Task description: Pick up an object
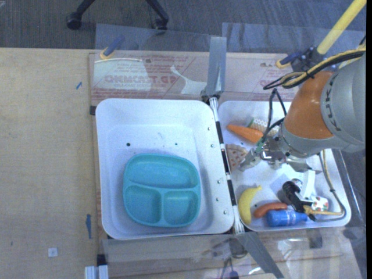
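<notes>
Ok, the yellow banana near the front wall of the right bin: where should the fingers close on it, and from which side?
Probably best from straight above, closing across the middle of the curved yellow banana. It lies flat, its long axis running roughly front to back, and the midsection looks widest and freest. The bin's white inner wall sits close on its left, an orange sausage-shaped toy touches its right lower end.

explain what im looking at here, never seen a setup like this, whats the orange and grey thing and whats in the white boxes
This is one camera fixed above a bench, looking down at a slant. The grey and orange thing is a robot arm reaching in from the right; its tool hangs low over the right bin. I can't tell whether it holds anything. That bin contains toy food and small items: a carrot, a banana, a sausage and a blue bottle. The left bin holds a teal divided plate.
</notes>
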You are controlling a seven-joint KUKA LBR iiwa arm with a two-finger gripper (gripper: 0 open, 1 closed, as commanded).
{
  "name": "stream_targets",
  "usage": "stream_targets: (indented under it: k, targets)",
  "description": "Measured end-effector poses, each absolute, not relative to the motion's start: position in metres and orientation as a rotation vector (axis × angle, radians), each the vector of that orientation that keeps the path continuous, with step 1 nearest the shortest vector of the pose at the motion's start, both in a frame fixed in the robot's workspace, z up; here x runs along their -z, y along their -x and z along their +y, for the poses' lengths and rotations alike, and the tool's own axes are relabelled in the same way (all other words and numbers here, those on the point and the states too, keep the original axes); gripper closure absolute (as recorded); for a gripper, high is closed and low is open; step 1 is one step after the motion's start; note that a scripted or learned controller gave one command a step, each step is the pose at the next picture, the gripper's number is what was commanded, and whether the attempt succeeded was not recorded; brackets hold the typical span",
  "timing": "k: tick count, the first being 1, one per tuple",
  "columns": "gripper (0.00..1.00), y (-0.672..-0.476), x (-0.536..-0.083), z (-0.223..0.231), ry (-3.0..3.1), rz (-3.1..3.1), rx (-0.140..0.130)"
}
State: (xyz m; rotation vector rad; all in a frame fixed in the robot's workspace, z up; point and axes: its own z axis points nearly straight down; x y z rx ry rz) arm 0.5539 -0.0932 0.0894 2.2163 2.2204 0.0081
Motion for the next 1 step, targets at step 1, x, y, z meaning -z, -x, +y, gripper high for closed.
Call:
stream_targets:
  k: [1]
  targets:
    - [0.0,-0.5867,-0.0894,-0.0922,-2.214,2.218,-0.008]
